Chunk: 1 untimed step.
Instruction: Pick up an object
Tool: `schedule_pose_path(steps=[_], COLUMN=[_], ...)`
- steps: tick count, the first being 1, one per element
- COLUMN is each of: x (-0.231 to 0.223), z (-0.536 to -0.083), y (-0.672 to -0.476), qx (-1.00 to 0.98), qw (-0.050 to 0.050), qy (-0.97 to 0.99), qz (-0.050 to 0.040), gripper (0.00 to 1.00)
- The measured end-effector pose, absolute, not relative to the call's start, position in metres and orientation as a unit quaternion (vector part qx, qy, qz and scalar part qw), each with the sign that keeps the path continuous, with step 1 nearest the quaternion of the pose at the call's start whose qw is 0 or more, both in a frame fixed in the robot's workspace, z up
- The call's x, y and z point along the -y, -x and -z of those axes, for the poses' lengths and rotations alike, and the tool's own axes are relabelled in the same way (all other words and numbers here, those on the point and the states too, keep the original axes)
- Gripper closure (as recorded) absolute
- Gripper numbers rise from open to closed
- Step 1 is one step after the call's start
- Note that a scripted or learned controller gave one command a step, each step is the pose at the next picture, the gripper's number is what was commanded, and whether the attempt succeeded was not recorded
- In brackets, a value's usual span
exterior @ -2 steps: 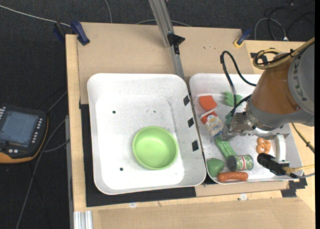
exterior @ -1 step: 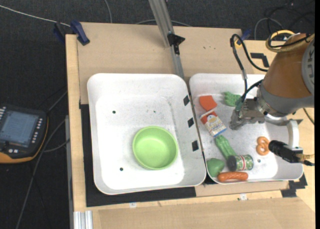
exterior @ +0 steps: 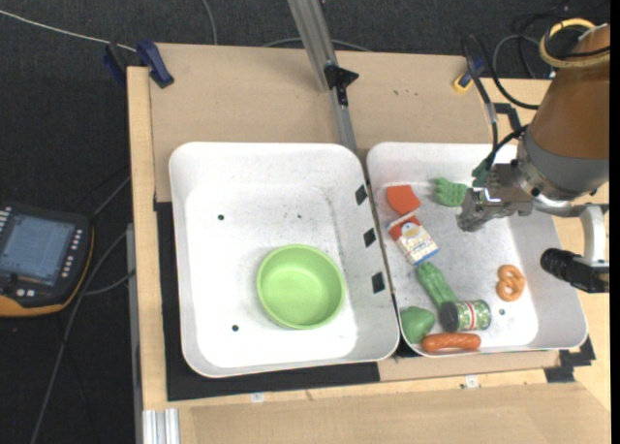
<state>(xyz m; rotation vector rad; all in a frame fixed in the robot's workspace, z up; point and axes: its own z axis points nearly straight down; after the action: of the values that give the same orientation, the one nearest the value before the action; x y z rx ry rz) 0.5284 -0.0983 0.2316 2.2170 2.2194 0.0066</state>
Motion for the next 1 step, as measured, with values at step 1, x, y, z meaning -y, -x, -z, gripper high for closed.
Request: schedule_pose_path(steps=[1], x=[0.0948], z=[-0.2745], y=[-0.5286], qx=[-0.707], qw=[0.002], qy=[-0.707], qz=[-0.0017], gripper=[1.0])
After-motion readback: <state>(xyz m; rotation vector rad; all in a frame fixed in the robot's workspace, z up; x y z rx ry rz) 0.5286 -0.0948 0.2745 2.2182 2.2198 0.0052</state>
